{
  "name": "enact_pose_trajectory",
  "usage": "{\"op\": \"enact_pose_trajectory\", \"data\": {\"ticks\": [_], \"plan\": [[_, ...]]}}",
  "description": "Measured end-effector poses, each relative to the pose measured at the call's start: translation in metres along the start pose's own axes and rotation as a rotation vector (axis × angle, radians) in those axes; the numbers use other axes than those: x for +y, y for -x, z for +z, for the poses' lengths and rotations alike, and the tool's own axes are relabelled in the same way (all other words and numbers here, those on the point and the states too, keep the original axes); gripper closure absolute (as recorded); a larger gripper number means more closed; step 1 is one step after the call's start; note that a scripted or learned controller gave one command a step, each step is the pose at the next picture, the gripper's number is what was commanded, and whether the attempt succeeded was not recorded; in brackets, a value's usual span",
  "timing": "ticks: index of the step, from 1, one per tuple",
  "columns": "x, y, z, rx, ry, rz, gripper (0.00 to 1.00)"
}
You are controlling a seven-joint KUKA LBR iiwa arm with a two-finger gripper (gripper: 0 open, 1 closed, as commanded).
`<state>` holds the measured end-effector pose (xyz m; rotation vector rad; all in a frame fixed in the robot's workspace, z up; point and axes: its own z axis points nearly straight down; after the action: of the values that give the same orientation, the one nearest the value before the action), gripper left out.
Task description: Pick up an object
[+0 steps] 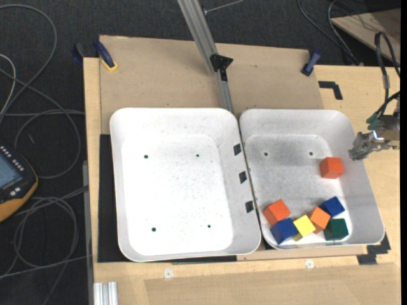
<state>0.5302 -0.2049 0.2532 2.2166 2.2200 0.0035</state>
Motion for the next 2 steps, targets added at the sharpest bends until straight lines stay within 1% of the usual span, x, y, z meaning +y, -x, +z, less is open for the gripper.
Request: {"op": "enact_pose_trajectory", "data": {"ticks": [1,2], "plan": [[0.023,-0.055,-0.008,0.003,-0.001,-0.006,1.00],[0.036,-0.108,0.005,0.005,-0.007,-0.005,1.00]]}}
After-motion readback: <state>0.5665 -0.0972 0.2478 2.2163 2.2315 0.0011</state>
